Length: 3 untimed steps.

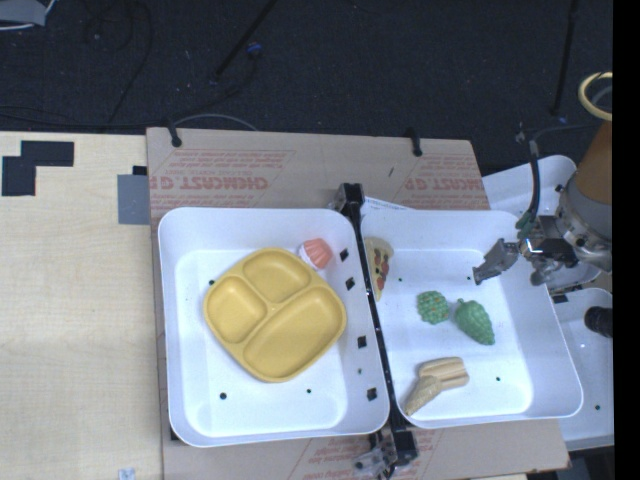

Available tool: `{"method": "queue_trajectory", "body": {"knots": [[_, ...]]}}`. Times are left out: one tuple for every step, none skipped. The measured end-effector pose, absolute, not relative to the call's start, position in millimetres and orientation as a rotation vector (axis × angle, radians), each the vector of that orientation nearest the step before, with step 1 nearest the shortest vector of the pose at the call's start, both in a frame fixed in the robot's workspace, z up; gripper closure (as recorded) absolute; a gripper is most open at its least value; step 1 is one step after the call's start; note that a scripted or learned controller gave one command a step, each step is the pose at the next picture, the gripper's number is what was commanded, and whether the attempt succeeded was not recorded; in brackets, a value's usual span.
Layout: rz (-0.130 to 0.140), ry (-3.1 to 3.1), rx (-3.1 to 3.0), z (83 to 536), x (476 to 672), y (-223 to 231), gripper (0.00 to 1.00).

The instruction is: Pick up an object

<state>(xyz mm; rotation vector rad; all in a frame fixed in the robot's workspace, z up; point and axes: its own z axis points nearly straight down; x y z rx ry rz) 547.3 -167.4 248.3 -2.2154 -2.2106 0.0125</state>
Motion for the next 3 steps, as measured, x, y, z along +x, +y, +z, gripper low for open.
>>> {"method": "queue_trajectory", "body": {"knots": [[0.003, -2.220, -2.219, 254.5, 549.6, -167.2, 0.00], [0.006, -2.217, -2.217, 209.3, 554.3, -165.3, 0.00], [0.005, -2.216, -2.218, 165.5, 553.7, -160.7, 0.00]]}}
